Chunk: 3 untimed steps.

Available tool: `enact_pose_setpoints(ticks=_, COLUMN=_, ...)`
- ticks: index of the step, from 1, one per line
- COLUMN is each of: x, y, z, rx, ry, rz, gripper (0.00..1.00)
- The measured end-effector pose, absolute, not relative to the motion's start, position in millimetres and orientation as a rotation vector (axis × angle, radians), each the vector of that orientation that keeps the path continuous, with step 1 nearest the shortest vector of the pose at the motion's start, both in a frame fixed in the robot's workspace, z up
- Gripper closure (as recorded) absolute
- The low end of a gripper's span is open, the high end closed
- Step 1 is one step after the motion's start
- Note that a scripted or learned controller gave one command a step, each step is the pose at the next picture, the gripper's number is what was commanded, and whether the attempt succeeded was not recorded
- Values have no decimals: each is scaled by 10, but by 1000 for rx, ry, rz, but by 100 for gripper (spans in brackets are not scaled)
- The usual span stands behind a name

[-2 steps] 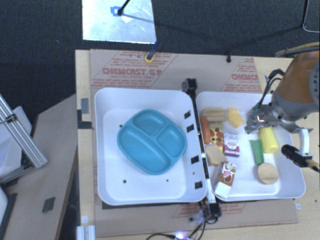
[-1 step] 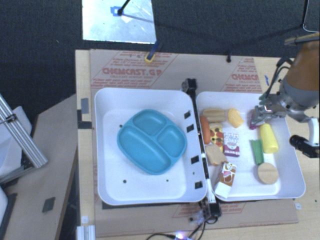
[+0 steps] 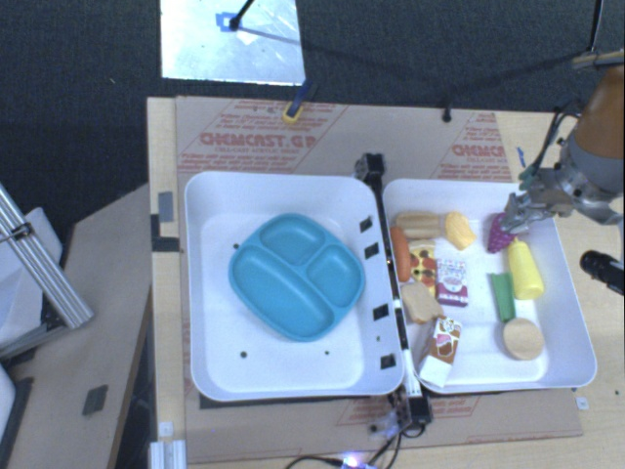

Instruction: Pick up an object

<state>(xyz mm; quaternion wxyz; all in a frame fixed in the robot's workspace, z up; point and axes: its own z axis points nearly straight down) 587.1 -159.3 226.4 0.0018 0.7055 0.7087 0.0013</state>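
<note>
Overhead, two white bins sat side by side on the bench. The left bin [image 3: 210,262] held a blue divided plate [image 3: 296,277] lying flat near its middle. The right bin [image 3: 566,301] carried a scatter of toy food: a purple grape bunch [image 3: 499,233] at its upper right, a yellow piece [image 3: 525,269] just below it, a green stick [image 3: 502,296], a round tan piece [image 3: 522,339], a small carton [image 3: 444,343] at the lower left, an orange carrot [image 3: 400,252] along the left wall, and a red-and-white packet [image 3: 451,281] near the middle. The gripper [image 3: 520,211] hung at the upper right of the frame, right over the grape bunch; whether its fingers were spread or pressed together could not be told, and nothing was seen pinched between them.
</note>
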Motion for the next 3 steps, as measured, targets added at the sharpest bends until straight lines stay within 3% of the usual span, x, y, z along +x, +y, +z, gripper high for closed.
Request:
enact_pose_setpoints(ticks=2, x=6030, y=-492, z=2440, rx=2209, ry=2232, rz=5, gripper=100)
enact_pose_setpoints(ticks=3, x=6164, y=65, z=2298, rx=2212, ry=2229, rz=4, gripper=100)
